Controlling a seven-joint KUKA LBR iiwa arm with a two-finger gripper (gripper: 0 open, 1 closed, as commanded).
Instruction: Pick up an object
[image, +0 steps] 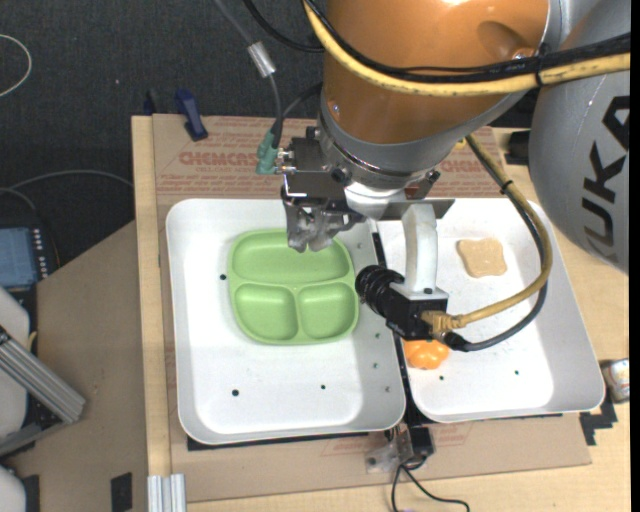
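Arm (440, 70): reaching in from the right and hanging low over the middle of the bench, its orange band blocking the far edges of both bins.
Gripper (312, 235): hovering over the far rim of the tray; from this slant I cannot tell whether it is released, clenched or grasping anything.
Tray (295, 287): a green three-compartment dish, lying flat in the left bin (270, 400), toward its far right part; the gripper is sitting right at its far edge.
Toast (481, 256): a tan slice lying flat in the far part of the right bin (520, 390), well apart from the gripper.
Orange piece (425, 354): a small orange lump lying in the right bin near the divider, partly under the black fitting and hose.
Target, as I read it: the tray, since the gripper is hanging just above it.
Risk one: the tray is wide and shallow, so a pinch on its thin rim could be slipping off as the arm lifts.
Risk two: gripped at one edge, the tray could be tilting and dropping back.
Risk three: the hose (510, 300) is trailing low across the right bin and could be dragging the orange piece.
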